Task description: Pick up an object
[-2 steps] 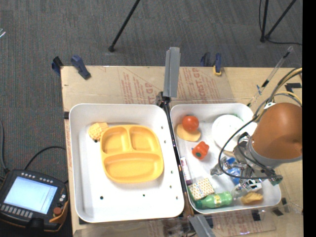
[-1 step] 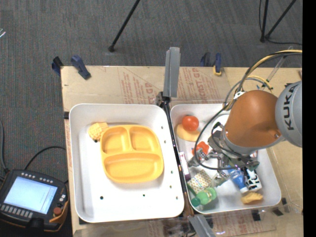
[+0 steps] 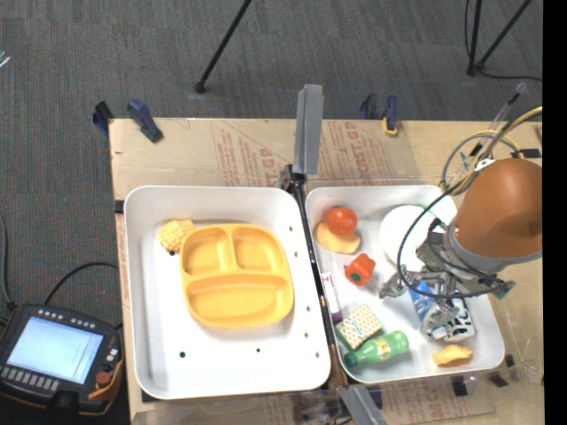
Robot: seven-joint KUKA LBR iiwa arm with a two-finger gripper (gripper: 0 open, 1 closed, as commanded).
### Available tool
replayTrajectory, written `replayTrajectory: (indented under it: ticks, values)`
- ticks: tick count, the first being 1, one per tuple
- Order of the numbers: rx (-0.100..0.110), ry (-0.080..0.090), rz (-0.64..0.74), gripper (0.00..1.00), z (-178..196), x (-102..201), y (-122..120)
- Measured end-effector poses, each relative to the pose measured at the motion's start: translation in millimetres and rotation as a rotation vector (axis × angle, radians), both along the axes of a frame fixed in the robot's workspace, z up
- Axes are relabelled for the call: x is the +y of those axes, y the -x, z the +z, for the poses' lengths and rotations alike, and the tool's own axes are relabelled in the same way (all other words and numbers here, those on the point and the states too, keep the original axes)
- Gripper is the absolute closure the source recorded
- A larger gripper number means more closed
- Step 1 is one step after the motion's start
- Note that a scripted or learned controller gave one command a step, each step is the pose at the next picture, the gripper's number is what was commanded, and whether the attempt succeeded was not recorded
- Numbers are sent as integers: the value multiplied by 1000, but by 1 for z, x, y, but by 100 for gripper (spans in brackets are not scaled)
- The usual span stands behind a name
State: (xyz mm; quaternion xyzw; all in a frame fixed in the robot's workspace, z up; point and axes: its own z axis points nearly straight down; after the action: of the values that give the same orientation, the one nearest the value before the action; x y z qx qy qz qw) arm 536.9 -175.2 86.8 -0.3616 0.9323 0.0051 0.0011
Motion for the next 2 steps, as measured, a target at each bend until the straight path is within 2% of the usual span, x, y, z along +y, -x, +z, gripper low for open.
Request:
replayTrajectory:
  ticks: [1,2]
  values:
    - [0,6,-24,0,0,46,20]
    - [-2,6,-116,0,1,94,-35]
